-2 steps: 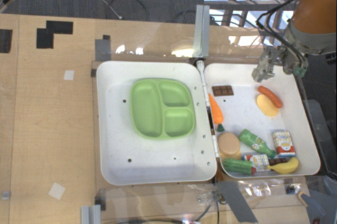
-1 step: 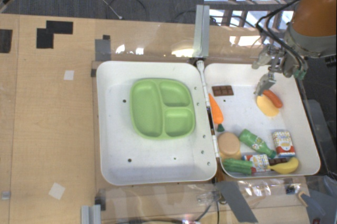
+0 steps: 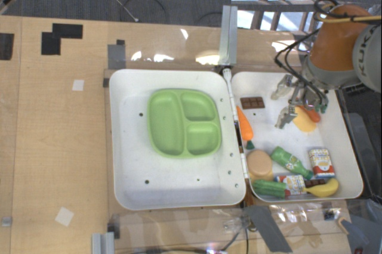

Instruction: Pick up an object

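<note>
Your gripper [image 3: 285, 105] hangs over the right bin [image 3: 352, 154], fingers apart, nothing between them. A yellow-orange toy [image 3: 307, 120] lies just right; a chocolate bar [image 3: 251, 103] left.

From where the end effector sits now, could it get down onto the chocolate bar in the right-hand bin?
Probably yes. The chocolate bar lies flat by itself on bare bin floor; the carrot below it lies apart. The end effector hangs just to its right in the same bin, with nothing between them.
</note>
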